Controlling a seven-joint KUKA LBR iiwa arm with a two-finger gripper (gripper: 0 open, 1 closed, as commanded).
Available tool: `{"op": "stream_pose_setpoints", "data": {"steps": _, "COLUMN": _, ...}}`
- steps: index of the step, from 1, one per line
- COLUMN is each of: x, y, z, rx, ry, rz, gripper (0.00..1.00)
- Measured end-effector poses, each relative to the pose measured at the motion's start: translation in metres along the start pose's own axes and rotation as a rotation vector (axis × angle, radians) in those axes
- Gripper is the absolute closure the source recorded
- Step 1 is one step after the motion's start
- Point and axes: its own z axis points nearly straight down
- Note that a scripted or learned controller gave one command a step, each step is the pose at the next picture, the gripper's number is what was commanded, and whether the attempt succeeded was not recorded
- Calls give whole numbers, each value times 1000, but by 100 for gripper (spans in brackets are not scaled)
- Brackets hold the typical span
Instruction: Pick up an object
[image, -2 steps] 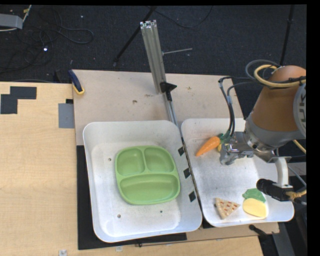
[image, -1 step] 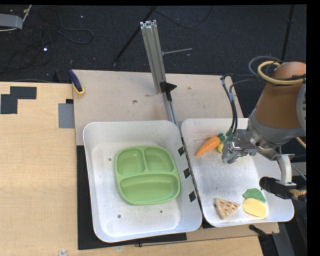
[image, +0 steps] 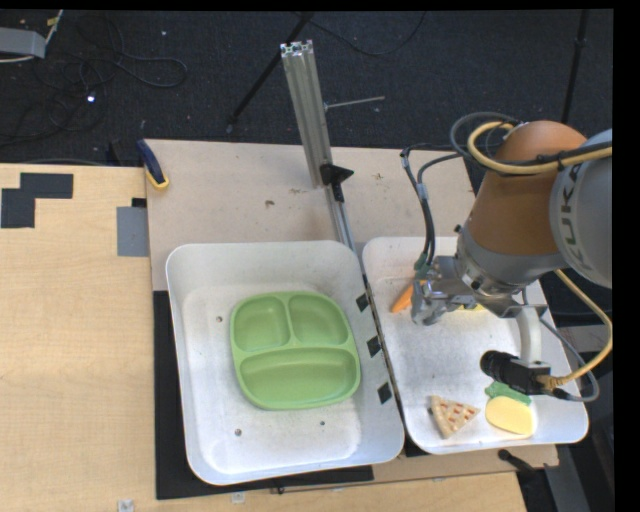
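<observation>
Orange piece (image: 401, 298) beside jaws (image: 428, 305); arm (image: 560, 215) marked "KU".

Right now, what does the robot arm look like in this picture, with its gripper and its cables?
The arm is grey, with a rounded orange band above the wrist. Part of dark lettering shows on the grey shell. Yellow and black cables loop over the orange part, and another yellow cable hangs at the arm's side. The gripper is small, of grey metal, with dark parts.
</observation>
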Motion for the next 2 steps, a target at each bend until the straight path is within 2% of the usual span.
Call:
{"op": "stream_pose_setpoints", "data": {"steps": 1, "x": 47, "y": 21, "z": 0, "rx": -2, "ry": 0, "rz": -1, "gripper": 100}}
{"op": "stream_pose_setpoints", "data": {"steps": 2, "x": 104, "y": 23, "z": -5, "rx": -2, "ry": 0, "rz": -2, "gripper": 100}}
